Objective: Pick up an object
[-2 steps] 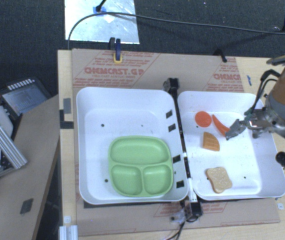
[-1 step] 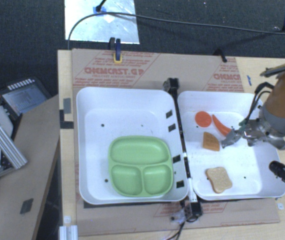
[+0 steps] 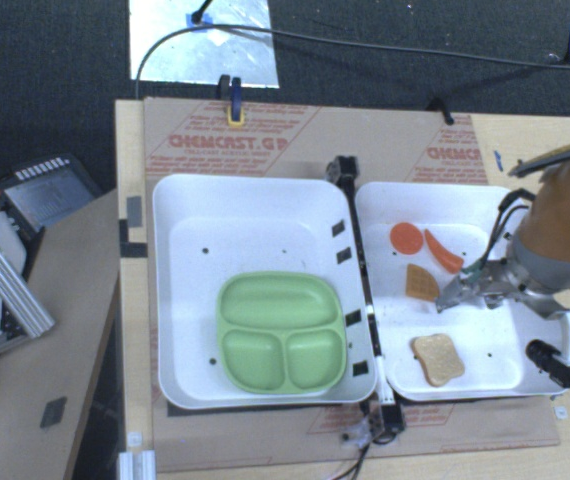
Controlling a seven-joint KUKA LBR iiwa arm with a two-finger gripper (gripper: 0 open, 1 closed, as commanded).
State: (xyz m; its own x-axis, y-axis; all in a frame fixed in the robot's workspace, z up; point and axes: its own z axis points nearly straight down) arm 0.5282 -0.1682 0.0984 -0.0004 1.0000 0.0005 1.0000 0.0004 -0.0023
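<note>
Camera view showed you the gripper [image 3: 455, 295] low in the right bin [image 3: 475, 200], its tip just at 3 o'clock of the brown cracker [image 3: 422, 283]. Whether it touched the cracker, or how its tip stood, you could not tell; the metal parts blurred together. The arm [image 3: 565, 223] ran off the frame at 3 o'clock. From the gripper, the orange disc [image 3: 406, 237] lay at 10 o'clock, the red-orange strip [image 3: 444, 251] at 12 o'clock, and the bread slice [image 3: 437, 358] at 6 o'clock near the front wall. The left bin [image 3: 245, 203] held a green divided plate [image 3: 281, 330].
</note>
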